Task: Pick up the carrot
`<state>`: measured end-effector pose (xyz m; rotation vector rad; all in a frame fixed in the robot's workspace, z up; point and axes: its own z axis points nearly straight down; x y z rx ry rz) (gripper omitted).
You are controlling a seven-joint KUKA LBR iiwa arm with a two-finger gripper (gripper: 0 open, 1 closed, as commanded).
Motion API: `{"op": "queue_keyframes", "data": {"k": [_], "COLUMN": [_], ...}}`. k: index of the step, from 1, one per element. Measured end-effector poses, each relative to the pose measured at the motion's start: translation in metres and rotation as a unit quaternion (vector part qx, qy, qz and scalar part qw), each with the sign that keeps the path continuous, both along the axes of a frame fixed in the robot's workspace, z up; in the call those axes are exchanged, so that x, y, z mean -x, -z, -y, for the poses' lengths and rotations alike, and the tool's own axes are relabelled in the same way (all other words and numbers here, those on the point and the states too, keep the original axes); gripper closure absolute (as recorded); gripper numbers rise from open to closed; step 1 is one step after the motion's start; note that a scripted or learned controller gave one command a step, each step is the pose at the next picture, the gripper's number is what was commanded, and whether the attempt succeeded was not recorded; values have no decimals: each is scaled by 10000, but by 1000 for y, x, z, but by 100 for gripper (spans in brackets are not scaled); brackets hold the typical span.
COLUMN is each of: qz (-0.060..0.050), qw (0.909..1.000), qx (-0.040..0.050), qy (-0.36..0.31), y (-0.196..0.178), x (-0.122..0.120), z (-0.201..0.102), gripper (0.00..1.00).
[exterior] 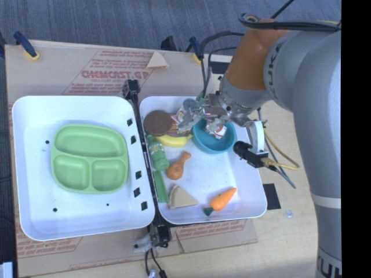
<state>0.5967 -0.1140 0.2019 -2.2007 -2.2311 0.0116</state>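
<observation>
you see the carrot (pixel 222 200) lying near the front edge of the right bin (pixel 253 185), toward its right corner. farther back, the gripper (pixel 204 116) hangs over the blue bowl (pixel 213 142) near the far edge; you cannot tell how wide its claw stands.

An orange toy carrot (pixel 223 199) with a small green top lies flat, angled, near the front right corner of the right-hand white bin (pixel 249 204).
</observation>
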Motion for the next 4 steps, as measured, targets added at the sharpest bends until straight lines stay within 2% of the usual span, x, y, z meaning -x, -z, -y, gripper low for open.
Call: {"op": "queue_keyframes", "data": {"k": [1,2,3,4], "qz": [-5,-3,-4,-3], "qw": [9747,9567,9541,9542], "qx": [-10,-39,-28,-29], "qy": [-2235,-2912,-2994,-2992], "y": [52,100,89,89], "x": [48,118,115,115], "z": [75,98,97,97], "gripper": [0,0,100,0]}}
